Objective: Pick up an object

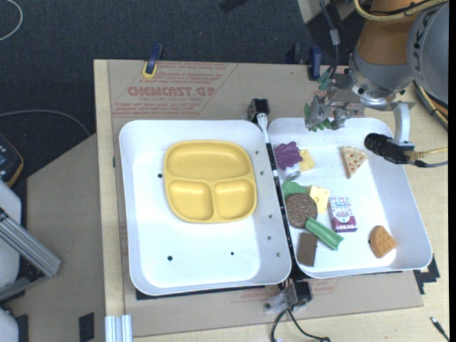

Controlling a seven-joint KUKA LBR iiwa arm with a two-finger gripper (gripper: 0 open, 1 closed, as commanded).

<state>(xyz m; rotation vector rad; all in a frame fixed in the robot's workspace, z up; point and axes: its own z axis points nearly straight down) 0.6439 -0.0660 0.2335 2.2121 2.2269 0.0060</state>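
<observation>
My gripper (326, 117) hangs over the back left corner of the right bin (410, 212), below the orange-banded wrist. Bits of green show at its lower end, and I cannot tell whether they belong to a held thing. In the right bin lie a purple piece (287, 153), a yellow piece (307, 161), a pizza-like wedge (352, 160), a green leaf shape (293, 189), a round brown patty (301, 207), a yellow block (320, 197), a small purple-and-white carton (343, 214), a green stick (324, 234), a brown bar (307, 248) and an orange cookie (382, 241).
The left bin (142, 212) holds a yellow three-compartment tray (210, 180). A black cylindrical part (385, 148) of the arm juts over the right bin's back edge. Clamps (150, 63) hold the brown board at the back.
</observation>
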